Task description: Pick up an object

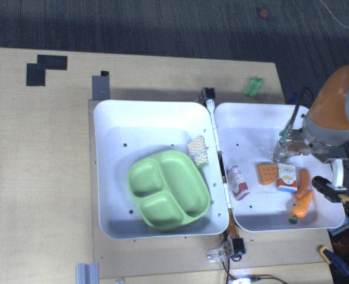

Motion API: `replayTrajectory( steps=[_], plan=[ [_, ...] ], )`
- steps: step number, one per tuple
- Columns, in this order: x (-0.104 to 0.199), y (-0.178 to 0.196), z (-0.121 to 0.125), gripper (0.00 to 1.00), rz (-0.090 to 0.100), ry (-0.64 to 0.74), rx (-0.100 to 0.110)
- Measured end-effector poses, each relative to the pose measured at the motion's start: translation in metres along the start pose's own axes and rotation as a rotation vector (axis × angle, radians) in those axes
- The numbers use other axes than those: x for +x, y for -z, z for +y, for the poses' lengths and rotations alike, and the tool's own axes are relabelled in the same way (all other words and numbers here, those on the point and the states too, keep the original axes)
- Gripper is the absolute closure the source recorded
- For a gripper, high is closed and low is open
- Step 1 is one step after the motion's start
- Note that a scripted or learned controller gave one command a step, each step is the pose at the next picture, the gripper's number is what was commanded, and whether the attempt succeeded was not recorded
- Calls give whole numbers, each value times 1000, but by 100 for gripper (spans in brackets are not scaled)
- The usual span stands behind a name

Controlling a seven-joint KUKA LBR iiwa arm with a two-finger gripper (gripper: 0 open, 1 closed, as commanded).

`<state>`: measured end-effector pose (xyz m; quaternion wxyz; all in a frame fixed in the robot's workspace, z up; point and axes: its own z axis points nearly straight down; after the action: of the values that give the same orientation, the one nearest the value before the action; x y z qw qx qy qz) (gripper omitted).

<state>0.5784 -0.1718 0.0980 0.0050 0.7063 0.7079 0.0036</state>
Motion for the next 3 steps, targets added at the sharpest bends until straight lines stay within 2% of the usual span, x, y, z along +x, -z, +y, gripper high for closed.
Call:
replayTrajectory(
  steps=[1,2,3],
  plan=[
    [-34,-9,60,100,1,3,7],
    [-34,15,92,100,1,4,6],
    [-34,14,92,0,1,4,7]
  ],
)
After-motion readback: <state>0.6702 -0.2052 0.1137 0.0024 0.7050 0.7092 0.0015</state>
